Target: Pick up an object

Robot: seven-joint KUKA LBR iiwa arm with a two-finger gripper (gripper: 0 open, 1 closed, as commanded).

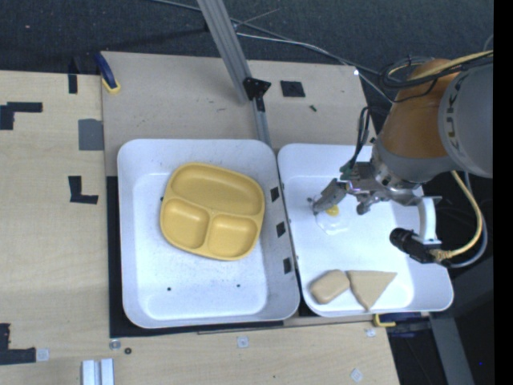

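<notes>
Camera view: fingers (346, 201) apart, mid right bin (300, 167).

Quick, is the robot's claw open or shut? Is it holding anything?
Gripper: open, fingers spread, holding nothing, poised over the right bin.

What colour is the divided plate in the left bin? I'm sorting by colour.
Yellow; the divided plate shows plainly in the camera view.
</notes>
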